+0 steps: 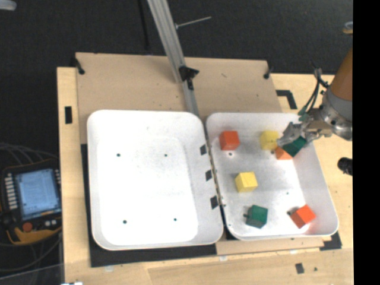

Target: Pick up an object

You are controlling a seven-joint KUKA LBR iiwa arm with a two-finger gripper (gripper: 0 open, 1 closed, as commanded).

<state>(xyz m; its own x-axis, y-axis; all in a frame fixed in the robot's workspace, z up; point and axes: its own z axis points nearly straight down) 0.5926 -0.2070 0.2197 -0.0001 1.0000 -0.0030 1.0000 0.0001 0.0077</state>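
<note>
I count two white bins (pixel 148 120): three orange blocks (pixel 229 140), two yellow blocks (pixel 246 181), and one clear green block (pixel 257 216).

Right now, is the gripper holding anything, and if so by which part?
It cannot be told. The gripper is low in the right bin, over a green block and an orange block, but a hold isn't visible.

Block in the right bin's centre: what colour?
Yellow block, clearest in the camera view.
</note>
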